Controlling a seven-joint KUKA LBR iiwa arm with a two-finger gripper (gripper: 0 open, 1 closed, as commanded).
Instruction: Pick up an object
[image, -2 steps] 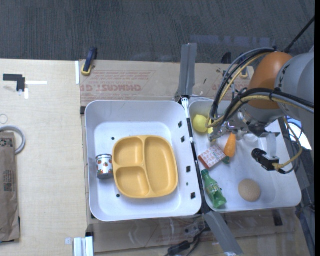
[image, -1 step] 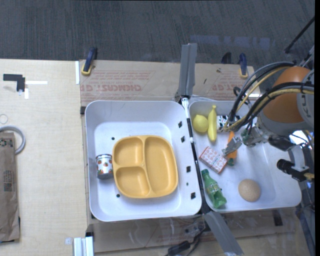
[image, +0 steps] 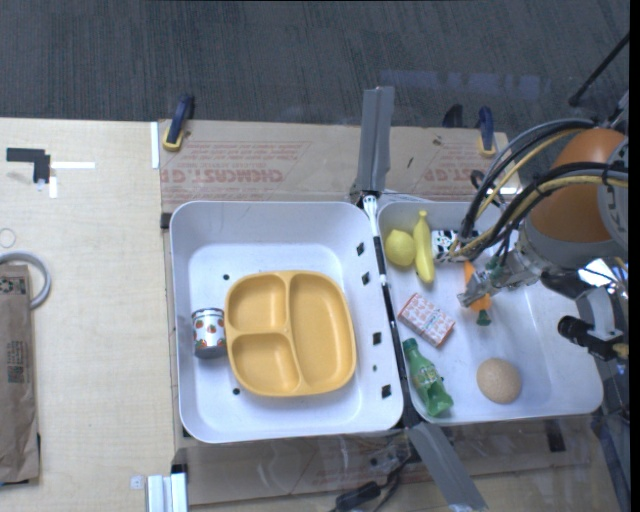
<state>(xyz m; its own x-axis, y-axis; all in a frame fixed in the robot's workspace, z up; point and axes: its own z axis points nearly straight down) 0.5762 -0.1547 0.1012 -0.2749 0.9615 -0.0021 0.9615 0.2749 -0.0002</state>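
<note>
My gripper (image: 492, 280) hangs low over the upper middle of the right bin (image: 560, 400), reached in from the right. Directly at its tip is a small orange carrot-like toy (image: 474, 294) with a green end (image: 483, 318); whether it is held or just lying beneath cannot be made out. Other items in the right bin: a lemon (image: 399, 247), a banana (image: 424, 250), a pink patterned box (image: 427, 319), a green bottle (image: 427, 377) and a tan round ball (image: 498, 381).
The left bin (image: 190, 250) holds a yellow divided plate (image: 291, 333) and a small can (image: 208, 332) by its left side. A black-and-white item (image: 446, 242) sits behind the banana. Cables and the arm's orange band (image: 575, 190) crowd the right bin's far right.
</note>
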